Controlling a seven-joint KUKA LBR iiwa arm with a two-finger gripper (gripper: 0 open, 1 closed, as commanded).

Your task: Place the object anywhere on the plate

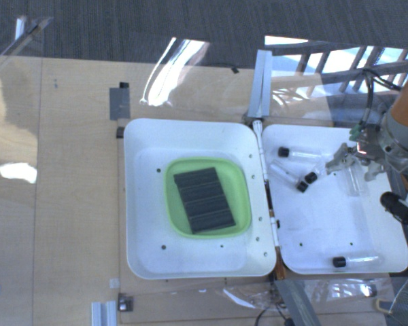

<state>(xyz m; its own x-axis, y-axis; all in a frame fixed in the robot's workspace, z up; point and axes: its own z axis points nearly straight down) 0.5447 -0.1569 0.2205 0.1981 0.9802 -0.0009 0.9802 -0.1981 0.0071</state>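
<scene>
A green plate is seen in the left bin, with a dark ridged block lying on it. Clear tubes with black caps are scattered in the right bin. The tool is poised over that bin's far right; its opening cannot be told.

The grey arm reaches in from the right, end effector low.

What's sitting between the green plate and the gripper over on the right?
In the camera view, two clear tubes with black caps lie between the green plate and the gripper, past the bins' shared rims.
</scene>
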